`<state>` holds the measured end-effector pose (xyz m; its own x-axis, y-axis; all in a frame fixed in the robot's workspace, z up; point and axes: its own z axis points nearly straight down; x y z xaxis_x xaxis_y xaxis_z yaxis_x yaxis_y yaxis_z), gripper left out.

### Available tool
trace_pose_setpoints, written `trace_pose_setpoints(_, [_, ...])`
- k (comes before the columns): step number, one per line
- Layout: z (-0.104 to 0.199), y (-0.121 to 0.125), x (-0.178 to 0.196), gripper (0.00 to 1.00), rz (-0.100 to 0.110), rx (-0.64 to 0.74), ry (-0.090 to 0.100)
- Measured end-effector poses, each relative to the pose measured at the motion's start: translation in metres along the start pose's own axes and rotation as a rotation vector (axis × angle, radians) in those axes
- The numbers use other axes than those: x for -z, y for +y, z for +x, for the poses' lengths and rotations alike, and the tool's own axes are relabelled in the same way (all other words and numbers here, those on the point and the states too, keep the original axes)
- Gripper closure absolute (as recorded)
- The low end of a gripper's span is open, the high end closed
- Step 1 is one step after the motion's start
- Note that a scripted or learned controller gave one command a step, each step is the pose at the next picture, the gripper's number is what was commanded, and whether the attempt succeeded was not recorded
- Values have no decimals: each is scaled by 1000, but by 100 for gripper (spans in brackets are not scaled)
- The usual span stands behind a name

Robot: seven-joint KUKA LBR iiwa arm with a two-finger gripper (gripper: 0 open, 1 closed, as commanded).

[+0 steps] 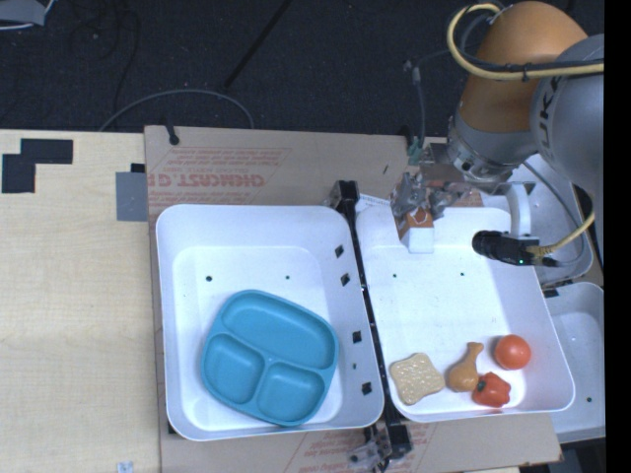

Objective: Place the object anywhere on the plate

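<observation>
Toy food sits at the front of the right bin (pixel 552 308), waiting to be picked.
A cracker (pixel 415 377), a chicken leg (pixel 464 368), a tomato (pixel 512 351) and a red pepper (pixel 492 390) lie close together. The blue plate (pixel 268 357) rests in the left bin (pixel 177 264). The gripper (pixel 418 217) hangs at the right bin's back edge; how far open it is cannot be told. It likely must reach down for a toy next.

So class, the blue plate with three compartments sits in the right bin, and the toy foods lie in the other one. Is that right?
Not quite. The camera view shows the blue plate in the left bin; the toy foods, like the tomato and bread slice, lie in the other, right bin.
</observation>
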<state>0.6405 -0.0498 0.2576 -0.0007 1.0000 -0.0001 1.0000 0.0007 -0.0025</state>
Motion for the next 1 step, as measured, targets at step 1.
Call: trace_pose_setpoints(1, [48,0,3,100,0,0,0])
